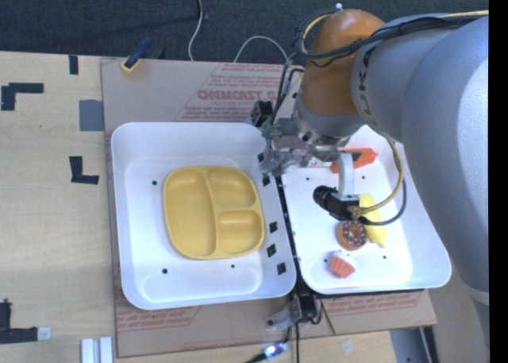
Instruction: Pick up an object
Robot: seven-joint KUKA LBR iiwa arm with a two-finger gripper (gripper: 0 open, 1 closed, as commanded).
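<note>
Arm [397,75] hangs over the right bin [421,270]; jaw state cannot be told, wrist blocks the view. Candidate objects there: doughnut [351,234], orange piece [342,266], yellow item [373,230], crowded near the cable [329,198]. Risk: snagging the cable or nudging neighbours. Yellow plate [213,210] sits in left bin [127,163].

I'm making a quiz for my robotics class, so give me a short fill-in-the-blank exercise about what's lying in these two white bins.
1. The yellow plastic divided tray lies in the ____ white bin.
2. That tray has ____ compartments.
3. The round brown doughnut-like toy lies in the ____ white bin.
4. The band above the grey arm's wrist is ____.

Missing words: left; three; right; orange
</note>
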